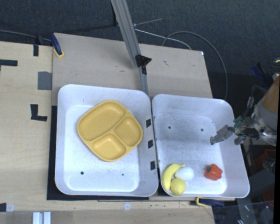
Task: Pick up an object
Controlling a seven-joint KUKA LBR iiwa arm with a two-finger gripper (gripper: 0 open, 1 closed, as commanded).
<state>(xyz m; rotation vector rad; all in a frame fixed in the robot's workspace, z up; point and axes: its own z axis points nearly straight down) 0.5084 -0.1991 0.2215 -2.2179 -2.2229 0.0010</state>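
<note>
Camera view looks down on a bench (17, 126) with two white bins side by side. The left bin (64, 175) holds a yellow plate (110, 130) with three parts. The plate sits a bit turned, near the middle of that bin.

The right bin (191, 107) has a small group of things at its near edge. A banana (170, 173) curves along the bin's near left corner. A white egg (185, 173) lies just beside the banana, touching it. A lemon (178, 185) sits right under them, touching both. A red pepper (213, 172) lies apart from that group, more to the right, on the bin's floor.

The arm (271, 104) comes in from the right side. Its gripper (221, 135) hangs over the right edge of the right bin, above the pepper in the picture and well apart from it. One grey finger (218, 136) points left into the bin. I cannot tell if the gripper is wide or narrow, because it is small and blurry. Nothing shows between its tips.

A grey pole (128, 31) runs from the top down to where the two bins meet. A thin wire (213, 50) loops on the bench behind the right bin. Black tape marks (37, 113) are stuck on the bench at the left.
</note>
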